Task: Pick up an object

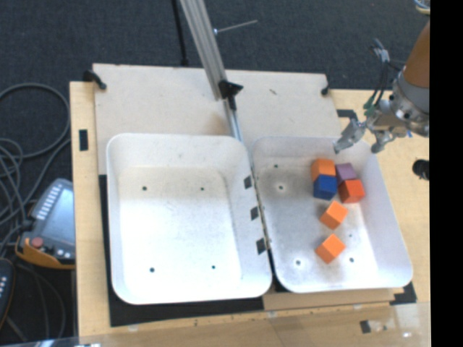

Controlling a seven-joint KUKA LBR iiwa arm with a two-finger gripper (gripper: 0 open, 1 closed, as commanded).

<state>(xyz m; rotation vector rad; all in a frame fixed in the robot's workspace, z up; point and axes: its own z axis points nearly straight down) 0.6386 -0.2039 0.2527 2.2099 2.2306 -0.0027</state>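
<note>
Several small blocks lie in the right bin: an orange block, a blue block, a purple block, a red-orange block, and two more orange blocks lower down. My gripper hangs over the bin's far right rim, above and right of the cluster. Its two fingers are spread apart with nothing between them.
The left bin sits beside the right one. A slanted aluminium post rises from the bench behind the bins. Cables and a teach pendant lie off the bench at the left.
</note>
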